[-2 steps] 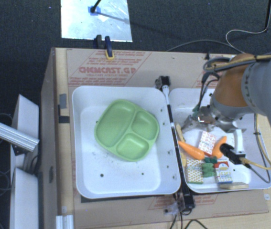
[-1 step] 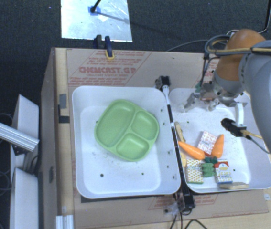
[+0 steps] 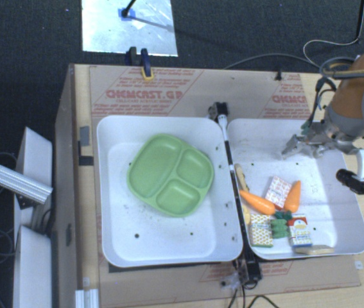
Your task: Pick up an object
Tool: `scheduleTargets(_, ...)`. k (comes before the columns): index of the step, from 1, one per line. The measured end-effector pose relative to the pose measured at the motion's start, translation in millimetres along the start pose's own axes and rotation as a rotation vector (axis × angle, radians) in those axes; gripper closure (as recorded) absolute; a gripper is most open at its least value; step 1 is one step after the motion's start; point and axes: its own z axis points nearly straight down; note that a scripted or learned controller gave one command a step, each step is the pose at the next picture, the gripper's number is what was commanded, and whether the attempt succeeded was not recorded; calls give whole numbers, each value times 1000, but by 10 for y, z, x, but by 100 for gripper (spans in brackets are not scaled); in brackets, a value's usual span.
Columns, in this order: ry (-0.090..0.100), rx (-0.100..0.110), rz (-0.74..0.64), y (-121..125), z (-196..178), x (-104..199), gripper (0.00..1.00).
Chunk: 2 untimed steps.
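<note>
- Small boxes (image 3: pixel 300 232) and cards: right bin (image 3: pixel 355 220), front edge
- Two carrots (image 3: pixel 257 202): right bin, centre, near divider
- Green sectioned plate (image 3: pixel 171 174): left bin (image 3: pixel 114 172)
- Gripper (image 3: pixel 310 144): fingers spread, nothing between them, over right bin's far side, on worktop

The arm (image 3: pixel 361 101) runs off the right edge — printing on the small cards (image 3: pixel 278 189) is unreadable.

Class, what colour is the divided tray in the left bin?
Light green; the divided tray shows clearly in the camera view.
</note>
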Motion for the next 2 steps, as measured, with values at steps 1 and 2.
scheduleTargets(1,2,2,1,-750,7,48,0)
scheduleTargets(2,3,2,-2,-1187,7,690,0)
